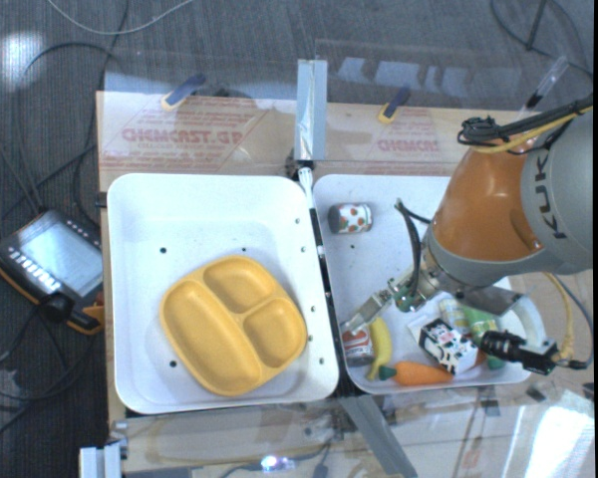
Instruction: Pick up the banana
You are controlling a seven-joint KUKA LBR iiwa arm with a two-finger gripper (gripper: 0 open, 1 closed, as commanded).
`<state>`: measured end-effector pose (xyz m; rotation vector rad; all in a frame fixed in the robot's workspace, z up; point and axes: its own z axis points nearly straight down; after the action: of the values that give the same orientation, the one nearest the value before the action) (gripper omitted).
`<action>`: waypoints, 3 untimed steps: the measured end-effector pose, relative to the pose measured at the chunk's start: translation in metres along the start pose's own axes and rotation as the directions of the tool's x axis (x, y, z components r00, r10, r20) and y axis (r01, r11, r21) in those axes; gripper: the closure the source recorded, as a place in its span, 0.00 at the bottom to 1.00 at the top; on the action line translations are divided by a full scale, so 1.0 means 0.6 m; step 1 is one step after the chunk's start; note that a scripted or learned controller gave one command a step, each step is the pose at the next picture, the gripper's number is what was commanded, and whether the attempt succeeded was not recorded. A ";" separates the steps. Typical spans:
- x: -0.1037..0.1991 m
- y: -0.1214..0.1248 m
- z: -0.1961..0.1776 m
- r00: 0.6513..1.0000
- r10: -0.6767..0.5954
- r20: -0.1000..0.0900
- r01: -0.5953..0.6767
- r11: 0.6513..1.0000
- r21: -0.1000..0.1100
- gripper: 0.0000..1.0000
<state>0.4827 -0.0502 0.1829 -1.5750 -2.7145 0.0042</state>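
We see the hand [379, 310] reaching low in the right bin [379, 197], its fingers parted and holding nothing, just above the banana [381, 343] at the bin's six o'clock edge. We judge a straight descent astride the fruit best, clear of the carrot [422, 373] beside it. The left bin [140, 217] holds a yellow divided plate [234, 324].

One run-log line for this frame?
task: pick banana | gripper: above banana's upper end, right bin | banana: lying in bin, not lifted | beside it: carrot | left bin: yellow tray
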 end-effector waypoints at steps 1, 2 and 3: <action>-0.051 -0.029 0.000 1.000 -0.004 0.001 0.004 1.000 -0.001 0.00; -0.073 -0.041 0.128 0.981 -0.193 0.001 0.193 0.981 -0.002 0.00; -0.091 0.023 -0.020 0.955 -0.296 0.002 0.296 0.955 -0.004 0.00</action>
<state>0.5221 -0.0909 0.1946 -1.1521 -2.9228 -0.0009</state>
